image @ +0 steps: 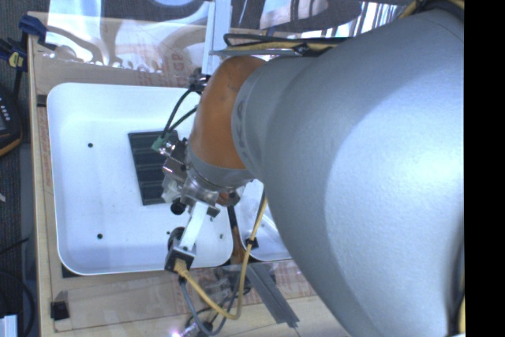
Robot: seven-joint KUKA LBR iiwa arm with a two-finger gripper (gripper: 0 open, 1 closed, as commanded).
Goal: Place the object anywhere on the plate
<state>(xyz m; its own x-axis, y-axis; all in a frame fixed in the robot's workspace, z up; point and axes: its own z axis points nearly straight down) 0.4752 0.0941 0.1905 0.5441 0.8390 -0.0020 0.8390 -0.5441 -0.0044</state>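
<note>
Plate (148, 166), a dark ribbed slab, lay flat in the left white bin (87, 193), just up and left of the jaws, its right edge hidden by the wrist. Behind the jaws, the grey arm (355, 170) covered the right bin. Above them sat the orange band (217, 118). Whether the jaws were open or closed I could not tell. A yellow cable (237, 280) hung beside them over the worktop (118, 304).

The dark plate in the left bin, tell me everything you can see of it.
The dark plate is a flat, dark grey rectangle with faint lengthwise ridges, lying on the floor of the left bin. It sits slightly rotated, near the bin's right side. The arm's wrist covers its right edge, so what touches it there is hidden.
</note>
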